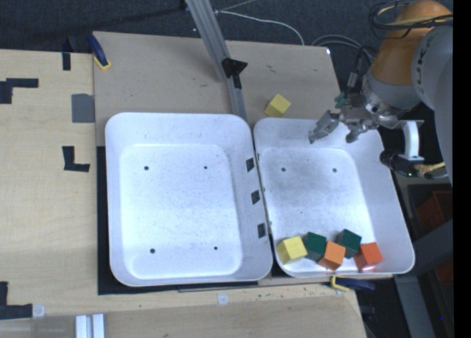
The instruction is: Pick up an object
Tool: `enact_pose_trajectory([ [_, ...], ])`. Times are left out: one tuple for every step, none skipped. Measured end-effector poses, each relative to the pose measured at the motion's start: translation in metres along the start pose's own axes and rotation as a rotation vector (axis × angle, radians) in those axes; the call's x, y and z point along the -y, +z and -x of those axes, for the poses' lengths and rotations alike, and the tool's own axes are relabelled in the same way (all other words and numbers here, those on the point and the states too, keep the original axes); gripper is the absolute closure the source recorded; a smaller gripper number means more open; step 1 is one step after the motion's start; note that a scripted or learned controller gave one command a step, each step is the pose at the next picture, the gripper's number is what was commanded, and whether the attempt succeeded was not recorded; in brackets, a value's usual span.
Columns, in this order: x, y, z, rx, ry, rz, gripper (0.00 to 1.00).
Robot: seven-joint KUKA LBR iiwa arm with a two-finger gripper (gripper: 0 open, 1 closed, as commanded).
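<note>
Gripper [337, 129]: upper right of frame, over the far rim of the right bin; its two fingers [319, 132] are spread apart with nothing between them.
Arm [412, 57]: grey with orange band, enters from the right edge, upper right.
Blue clip [99, 52]: upper left, at the corner of the bench board.
Left bin [118, 182]: centre left, white, shallow, speckled floor.
Metal rail [210, 27]: slants from top centre down to the gap between the bins.
Yellow cube, loose [278, 104]: on the bench just above the right bin's far left corner, outside the bin, left of the gripper and apart from it.
Right bin [383, 182]: centre right, touching the left bin along their shared edge.
Block cluster: lower right, along the near wall of the right bin, well apart from the gripper. Left to right: yellow cube [292, 248], dark green block [316, 244], orange block [333, 255], second green block [349, 241], red-orange block [369, 255]; packed close, several touching.
Obstructions: open bin floor lies between gripper and cluster.
</note>
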State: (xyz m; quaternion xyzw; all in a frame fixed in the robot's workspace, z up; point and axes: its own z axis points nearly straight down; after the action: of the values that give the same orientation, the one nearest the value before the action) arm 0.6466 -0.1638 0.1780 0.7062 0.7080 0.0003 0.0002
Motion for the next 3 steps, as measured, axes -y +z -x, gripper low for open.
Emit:
enact_pose_trajectory([
  [0.049,0.090,-0.019,-0.002,0.002,-0.010,0.00],
  [0.110,0.085,-0.077,-0.003,-0.001,-0.008,0.00],
  [0.088,-0.019,-0.105,0.000,-0.002,0.006,0.00],
])
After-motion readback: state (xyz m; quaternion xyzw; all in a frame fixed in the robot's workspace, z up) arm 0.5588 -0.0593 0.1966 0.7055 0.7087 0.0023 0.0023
